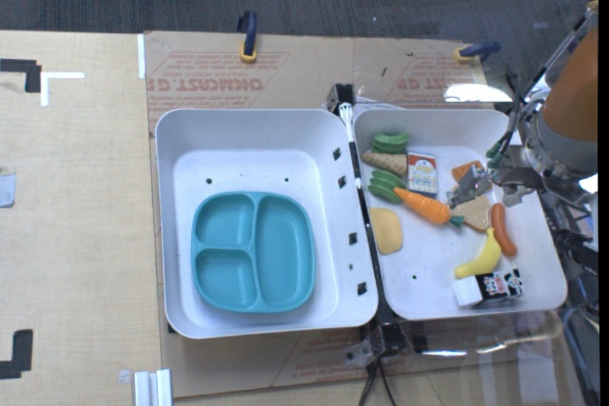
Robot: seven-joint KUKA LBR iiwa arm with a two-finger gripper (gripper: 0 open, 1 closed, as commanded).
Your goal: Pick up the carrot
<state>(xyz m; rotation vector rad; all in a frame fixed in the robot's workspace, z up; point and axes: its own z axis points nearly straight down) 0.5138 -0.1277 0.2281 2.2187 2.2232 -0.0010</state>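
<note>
Pincer (468,192) just right of the carrot (422,204), above its tip.

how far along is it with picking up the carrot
Done: the gripper has reached into the right bin and sits close to the carrot's right end. In hand: nothing visibly; the carrot lies flat on the bin floor among the other toy foods. Left: closing on the carrot and lifting it clear.
</note>
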